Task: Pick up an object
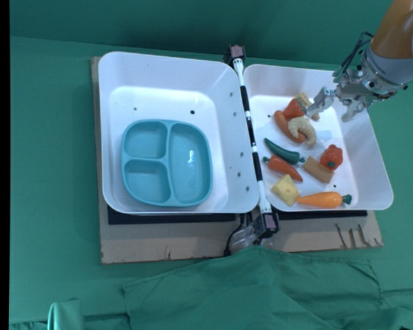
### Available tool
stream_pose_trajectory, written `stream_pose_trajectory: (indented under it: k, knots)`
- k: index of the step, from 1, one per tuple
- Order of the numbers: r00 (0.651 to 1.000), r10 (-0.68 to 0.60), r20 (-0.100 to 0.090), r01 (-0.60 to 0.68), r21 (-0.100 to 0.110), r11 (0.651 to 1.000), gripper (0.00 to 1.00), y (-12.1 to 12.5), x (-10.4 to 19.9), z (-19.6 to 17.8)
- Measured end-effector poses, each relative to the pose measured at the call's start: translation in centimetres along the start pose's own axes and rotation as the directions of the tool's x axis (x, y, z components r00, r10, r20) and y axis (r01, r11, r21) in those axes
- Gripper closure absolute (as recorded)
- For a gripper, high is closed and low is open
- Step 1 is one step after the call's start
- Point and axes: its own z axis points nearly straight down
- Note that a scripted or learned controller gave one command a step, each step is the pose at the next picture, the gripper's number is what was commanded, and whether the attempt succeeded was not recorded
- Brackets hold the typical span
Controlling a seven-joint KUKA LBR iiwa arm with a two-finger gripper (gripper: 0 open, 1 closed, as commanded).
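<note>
The tool (335,104), fingers spread and holding nothing (arm cut off at the frame's edge), hovers over the right bin (373,158).

A robotics lab: green cloth (55,150) covers the table, with two white bins (172,74) holding toy food (303,130).

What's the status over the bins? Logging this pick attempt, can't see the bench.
Gripper over right bin's far end, jaws open, nothing held. Toy food untouched in right bin. Blue divided plate in left bin. Nothing blocking.
</note>
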Motion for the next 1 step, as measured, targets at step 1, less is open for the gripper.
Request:
stream_pose_trajectory:
  k: [1]
  knots:
    - [1.000, -0.007, 0.005, 0.007, -0.023, 1.000, 0.00, 8.83, 0.22, -5.91]
